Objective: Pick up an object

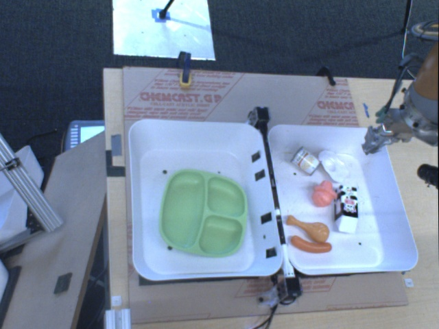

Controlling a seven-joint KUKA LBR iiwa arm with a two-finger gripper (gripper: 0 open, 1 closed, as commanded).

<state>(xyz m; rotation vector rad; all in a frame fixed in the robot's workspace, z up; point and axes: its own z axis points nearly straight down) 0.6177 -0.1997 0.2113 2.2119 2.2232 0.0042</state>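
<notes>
A: Where is the gripper (375, 140) placed relative to the right bin (401, 204)?

B: It is seen over that bin's far right corner, above the rim, with nothing gripped. Whether it is released or clenched cannot be told.

A: And what is offered for picking?

B: All of it is gathered in the right bin: a small jar (305, 160) and a clear lid (337, 163) toward the far side, a pink toy (324, 194) at the middle, a milk carton (348, 210) just beside it, a drumstick (310, 227) and a sausage (311, 245) toward the near side. A green tray (204, 213) is left alone in the left bin (144, 184).

A: What could be spoiled?

B: The rim could be struck if a descent is made from the corner. The pink toy and the carton are set almost touching, so one could be knocked aside, or both pinched. The rounded sausage is judged likely to be squeezed out.
</notes>
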